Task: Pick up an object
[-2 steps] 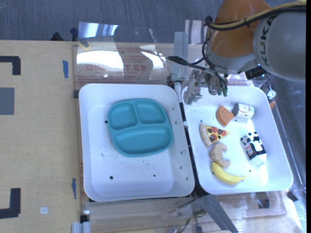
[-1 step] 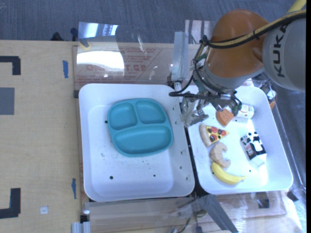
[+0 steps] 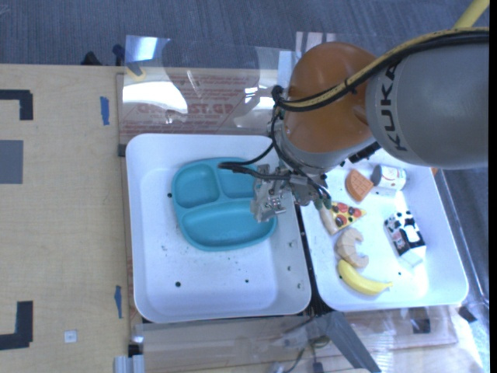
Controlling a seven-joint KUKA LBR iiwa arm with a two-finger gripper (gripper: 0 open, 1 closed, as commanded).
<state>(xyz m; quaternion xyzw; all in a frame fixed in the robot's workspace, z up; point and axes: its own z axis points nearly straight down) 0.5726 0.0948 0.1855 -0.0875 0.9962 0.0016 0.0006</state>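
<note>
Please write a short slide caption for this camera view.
KUKA arm's end effector over blue divided plate in left bin; banana in right bin.

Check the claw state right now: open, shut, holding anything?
Claw: over the right edge of the blue divided plate in the left bin; open or shut cannot be told, and nothing is seen held.

blue tray (image 3: 213, 208), yellow banana (image 3: 363, 279), white bins (image 3: 155, 286)
</note>
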